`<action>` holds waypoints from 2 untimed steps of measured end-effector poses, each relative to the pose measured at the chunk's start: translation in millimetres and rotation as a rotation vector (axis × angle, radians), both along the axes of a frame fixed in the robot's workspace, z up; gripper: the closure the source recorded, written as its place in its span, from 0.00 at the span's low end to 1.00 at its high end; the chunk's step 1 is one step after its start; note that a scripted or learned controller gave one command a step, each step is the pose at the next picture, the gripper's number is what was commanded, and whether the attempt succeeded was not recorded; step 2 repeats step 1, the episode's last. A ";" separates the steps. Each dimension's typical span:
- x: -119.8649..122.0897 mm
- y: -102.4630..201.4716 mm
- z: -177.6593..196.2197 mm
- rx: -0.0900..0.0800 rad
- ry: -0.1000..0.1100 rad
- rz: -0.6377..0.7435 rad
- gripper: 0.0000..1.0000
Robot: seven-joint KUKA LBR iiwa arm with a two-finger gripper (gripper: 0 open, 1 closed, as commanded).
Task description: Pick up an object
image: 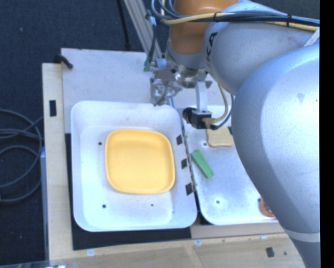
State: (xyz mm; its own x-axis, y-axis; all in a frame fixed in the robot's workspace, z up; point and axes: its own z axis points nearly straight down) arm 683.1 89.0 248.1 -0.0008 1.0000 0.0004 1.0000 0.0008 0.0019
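Observation:
A yellow square plate [139,161] lies flat in the middle of the left bin [88,211]. In the right bin [228,208] a green block [202,164] lies near the divider, with a tan flat piece [220,138] behind it. A brown-orange thing [264,207] peeks out from under the arm at the right. My gripper [162,92] hangs over the far rim of the left bin, behind the plate and apart from it. Nothing shows in its grasp.
The big grey arm covers most of the right bin and the right side. A small black part [195,118] hangs by the cables near the bins' far junction. Loose cables [10,144] lie on the dark floor to the left of the bench.

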 end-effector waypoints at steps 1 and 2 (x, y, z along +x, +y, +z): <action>-0.2 -1.1 -0.7 -0.001 0.001 -0.001 0.00; -0.2 -1.1 -0.7 -0.001 0.001 -0.001 0.00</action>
